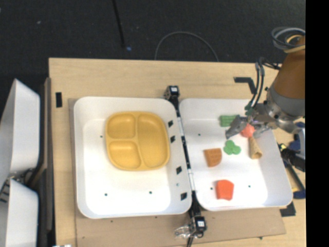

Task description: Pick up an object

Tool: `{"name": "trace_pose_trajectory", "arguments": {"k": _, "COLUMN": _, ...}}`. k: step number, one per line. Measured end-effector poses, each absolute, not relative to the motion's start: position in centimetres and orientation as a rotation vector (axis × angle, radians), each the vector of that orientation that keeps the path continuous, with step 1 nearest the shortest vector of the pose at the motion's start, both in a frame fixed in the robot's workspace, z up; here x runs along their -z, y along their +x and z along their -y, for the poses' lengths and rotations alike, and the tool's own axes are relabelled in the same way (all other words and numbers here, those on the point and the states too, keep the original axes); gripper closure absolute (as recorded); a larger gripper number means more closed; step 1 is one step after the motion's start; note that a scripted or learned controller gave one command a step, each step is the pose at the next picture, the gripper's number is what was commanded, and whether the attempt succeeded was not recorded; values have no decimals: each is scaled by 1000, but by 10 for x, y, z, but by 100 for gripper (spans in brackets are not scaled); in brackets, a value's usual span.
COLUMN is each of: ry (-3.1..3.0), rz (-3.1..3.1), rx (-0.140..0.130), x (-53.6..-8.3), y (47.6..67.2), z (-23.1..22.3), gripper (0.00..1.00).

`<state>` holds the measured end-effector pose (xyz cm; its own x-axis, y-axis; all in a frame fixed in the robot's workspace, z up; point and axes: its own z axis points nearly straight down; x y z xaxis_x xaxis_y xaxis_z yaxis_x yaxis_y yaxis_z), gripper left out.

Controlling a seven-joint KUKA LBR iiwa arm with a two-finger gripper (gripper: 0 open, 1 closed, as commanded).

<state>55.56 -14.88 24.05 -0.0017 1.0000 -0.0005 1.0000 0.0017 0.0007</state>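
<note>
Listing contents by size, from largest to smallest:

1. Bench (128,76): pale wood, bearing 2 shallow white bins side by side.
2. Left bin (92,189): 1 item is held in it, the yellow plate.
3. Right bin (267,189): 6 small items are held in it; all work is confined to this bin.
4. Arm (290,81): grey, with an orange band above the wrist, entered from the right and lowered over the upper right part of the right bin.
5. Yellow plate (138,140): 3 compartments, lying flat, well apart from the gripper.
6. Gripper (245,127): set low over the pink ball. Whether the jaws are wide or narrow cannot be told, as dark parts overlap there.
7. Red block (224,189): near the front wall, well apart from the gripper.
8. Orange block (212,156): mid-bin, untouched.
9. Green rectangle (227,121): just beside the gripper, on its left.
10. Green clover piece (232,148): below the gripper, near it.
11. Tan cylinder (254,148): below the gripper, on its right.
12. Pink ball (248,131): partly covered by the gripper, resting on the bin floor.

Progress, as judged: the approach appears made; no item is seen lifted. A grasp and a lift are left to be done.
</note>
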Motion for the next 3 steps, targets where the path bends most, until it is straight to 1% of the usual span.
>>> {"name": "trace_pose_trajectory", "arguments": {"k": 1, "ry": 2221, "rz": -2222, "rx": 3, "x": -195, "y": 561, "z": 143, "gripper": 0}}
{"name": "trace_pose_trajectory", "arguments": {"k": 2, "ry": 2226, "rz": -2219, "rx": 5, "x": -135, "y": 568, "z": 146, "gripper": 0}}
{"name": "trace_pose_trajectory", "arguments": {"k": 3, "ry": 2222, "rz": -2215, "rx": -11, "x": -106, "y": 572, "z": 146, "gripper": 0}}
